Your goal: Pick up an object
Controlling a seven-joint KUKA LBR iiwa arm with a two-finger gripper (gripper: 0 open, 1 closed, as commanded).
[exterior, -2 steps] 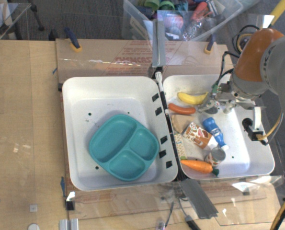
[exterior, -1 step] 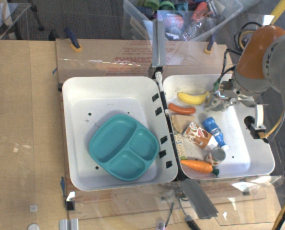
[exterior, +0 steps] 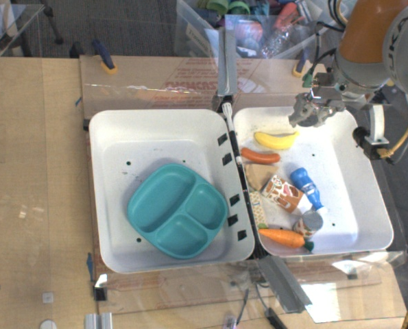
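Observation:
The right bin (exterior: pixel 368 204) holds a yellow banana (exterior: pixel 276 139) at its far side, with a red sausage (exterior: pixel 260 157) just in front of it. Further forward lie a brown-and-white carton (exterior: pixel 282 192), a blue bottle (exterior: pixel 305 186), a grey can (exterior: pixel 311 221) and an orange carrot (exterior: pixel 284 237). My gripper (exterior: pixel 308 115) hangs over the bin's far edge, just right of and above the banana. Nothing shows between its fingers.
The left bin (exterior: pixel 114 142) holds a teal divided plate (exterior: pixel 177 210). A clear tub (exterior: pixel 258 9) of mixed toys stands behind the bins. A black-marked divider (exterior: pixel 232 163) runs between the two bins. Bare wooden bench lies at the left.

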